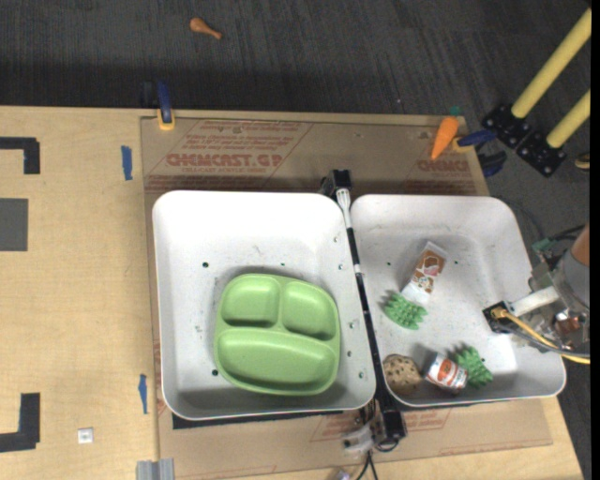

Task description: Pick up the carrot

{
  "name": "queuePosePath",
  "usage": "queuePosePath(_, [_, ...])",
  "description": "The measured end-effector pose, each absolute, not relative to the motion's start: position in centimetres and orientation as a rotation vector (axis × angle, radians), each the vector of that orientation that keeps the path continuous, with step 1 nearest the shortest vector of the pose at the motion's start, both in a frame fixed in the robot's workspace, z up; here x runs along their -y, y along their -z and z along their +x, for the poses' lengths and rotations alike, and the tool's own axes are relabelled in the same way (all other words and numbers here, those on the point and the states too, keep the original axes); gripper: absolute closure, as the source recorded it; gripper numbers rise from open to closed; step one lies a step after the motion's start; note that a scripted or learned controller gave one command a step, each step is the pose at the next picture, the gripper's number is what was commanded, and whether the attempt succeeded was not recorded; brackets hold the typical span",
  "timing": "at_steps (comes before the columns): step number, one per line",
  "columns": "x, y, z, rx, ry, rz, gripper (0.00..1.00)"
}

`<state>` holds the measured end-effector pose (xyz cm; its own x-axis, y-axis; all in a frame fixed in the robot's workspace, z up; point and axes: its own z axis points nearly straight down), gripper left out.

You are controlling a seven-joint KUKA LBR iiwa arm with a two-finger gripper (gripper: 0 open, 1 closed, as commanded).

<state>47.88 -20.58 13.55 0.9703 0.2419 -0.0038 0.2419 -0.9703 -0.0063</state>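
The carrot [443,139] is small and orange with a green top. It lies on the brown board behind the right bin's [487,214] far rim, outside both bins. My gripper [566,323] hangs at the right edge of the view, over the right bin's right rim, well in front of the carrot and apart from it. Nothing shows between it and the carrot.
The right bin holds a small white carton [427,269], a green bristly piece [404,310], a brown cookie [402,372] and a red-and-white can [447,372] beside a green leafy piece [473,366]. A green divided plate [278,332] lies in the left bin [187,234]. A small orange thing [203,28] lies on the dark floor.
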Motion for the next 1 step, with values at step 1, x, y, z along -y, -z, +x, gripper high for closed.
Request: queuePosePath(1, [22.38, -22.45, 47.96, 0.603, 0.0, -3.083, 1.0])
